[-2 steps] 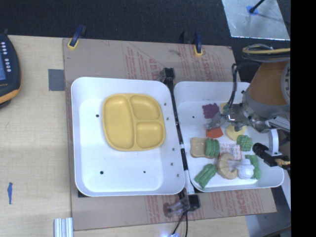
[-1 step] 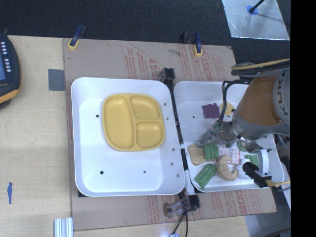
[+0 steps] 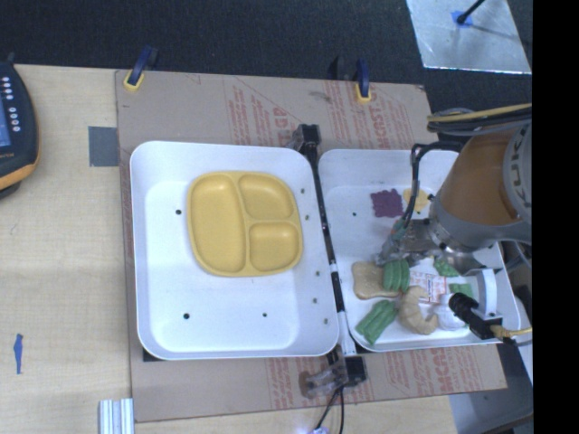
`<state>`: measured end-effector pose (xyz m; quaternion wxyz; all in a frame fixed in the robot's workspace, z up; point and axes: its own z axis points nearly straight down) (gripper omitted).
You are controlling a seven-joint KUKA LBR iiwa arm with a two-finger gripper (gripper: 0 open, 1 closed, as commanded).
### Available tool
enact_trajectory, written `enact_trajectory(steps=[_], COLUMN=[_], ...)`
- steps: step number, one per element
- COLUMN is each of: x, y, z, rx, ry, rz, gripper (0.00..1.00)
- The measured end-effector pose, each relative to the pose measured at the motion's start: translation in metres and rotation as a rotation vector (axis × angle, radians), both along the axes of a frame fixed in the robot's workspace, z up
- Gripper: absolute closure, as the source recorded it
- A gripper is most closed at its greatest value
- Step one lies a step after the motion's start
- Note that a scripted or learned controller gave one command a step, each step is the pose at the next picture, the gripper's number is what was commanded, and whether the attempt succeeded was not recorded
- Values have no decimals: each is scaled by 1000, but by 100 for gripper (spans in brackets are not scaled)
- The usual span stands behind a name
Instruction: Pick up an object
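Two bins: left bin (image 3: 163, 333) carries a yellow tray (image 3: 244, 221), right bin (image 3: 348, 174) the clutter; arm (image 3: 479, 193) is down over the right bin, so I'd call this the grasp step; gripper (image 3: 404, 245) sits on the pile just above a green piece (image 3: 394, 276), purple block (image 3: 387, 203) near; grip state can't be told; next: close, lift straight.
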<state>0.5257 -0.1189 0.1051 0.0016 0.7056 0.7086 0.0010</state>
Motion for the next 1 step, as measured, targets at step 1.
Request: enact_trajectory(steps=[1], x=[51], y=[67], z=[92], rx=[3], ry=[-6], rz=[8], gripper=[100])
